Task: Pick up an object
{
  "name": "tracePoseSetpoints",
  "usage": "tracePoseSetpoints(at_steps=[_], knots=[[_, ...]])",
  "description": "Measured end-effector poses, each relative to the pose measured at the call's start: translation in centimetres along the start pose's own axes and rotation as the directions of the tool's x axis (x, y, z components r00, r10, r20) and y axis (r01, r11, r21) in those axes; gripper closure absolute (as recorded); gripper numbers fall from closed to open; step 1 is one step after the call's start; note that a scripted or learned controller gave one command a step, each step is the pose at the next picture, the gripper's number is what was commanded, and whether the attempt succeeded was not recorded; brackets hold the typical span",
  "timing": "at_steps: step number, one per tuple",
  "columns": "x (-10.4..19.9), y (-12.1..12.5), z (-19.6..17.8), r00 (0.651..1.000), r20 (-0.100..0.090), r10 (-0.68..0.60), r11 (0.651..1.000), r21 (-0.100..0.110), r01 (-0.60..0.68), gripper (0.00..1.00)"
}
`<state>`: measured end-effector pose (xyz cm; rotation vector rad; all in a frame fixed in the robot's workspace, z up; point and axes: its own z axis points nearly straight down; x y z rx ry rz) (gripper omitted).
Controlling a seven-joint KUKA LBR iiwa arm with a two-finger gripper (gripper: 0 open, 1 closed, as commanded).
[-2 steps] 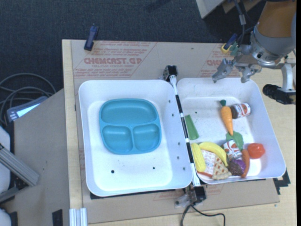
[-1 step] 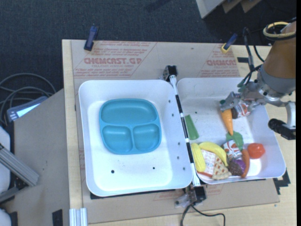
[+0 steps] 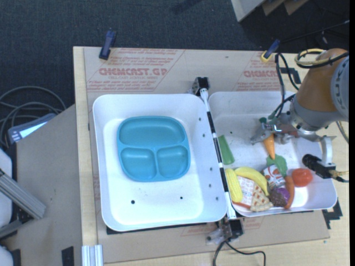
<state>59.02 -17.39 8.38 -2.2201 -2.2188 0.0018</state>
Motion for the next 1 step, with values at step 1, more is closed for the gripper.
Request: tracePoseSetpoints(at_steps=[1], knots=[[-0.02, 0.11, -1.1, 1.0, 0.001, 0.001, 1.0, -0.004, -0.001, 1.0]])
